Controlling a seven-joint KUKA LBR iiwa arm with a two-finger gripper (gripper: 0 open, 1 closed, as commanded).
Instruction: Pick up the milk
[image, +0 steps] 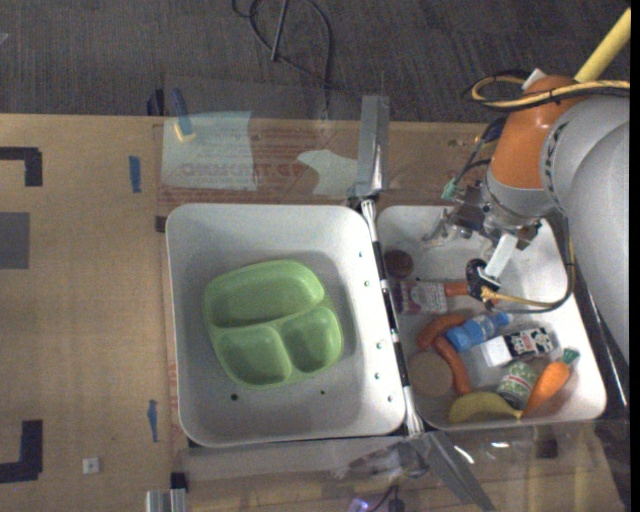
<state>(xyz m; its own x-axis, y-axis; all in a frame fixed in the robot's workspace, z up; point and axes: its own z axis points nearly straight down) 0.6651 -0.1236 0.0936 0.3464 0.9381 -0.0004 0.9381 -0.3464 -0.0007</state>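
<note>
The milk (517, 346) is a small white carton with black cow patches. It lies on its side in the right bin (585, 400), toward the front right, between a blue bottle (477, 330) and a green can (517, 382). My gripper (453, 220) hangs over the back of the right bin, well behind the milk and apart from it. Nothing shows between its fingers.
The right bin also holds a carrot (551, 384), a banana (483, 406), orange sausages (450, 350), a tan disc (432, 375), a brown round piece (399, 263) and a small labelled bottle (425, 296). A green divided plate (273, 322) lies in the left bin (190, 250).
</note>
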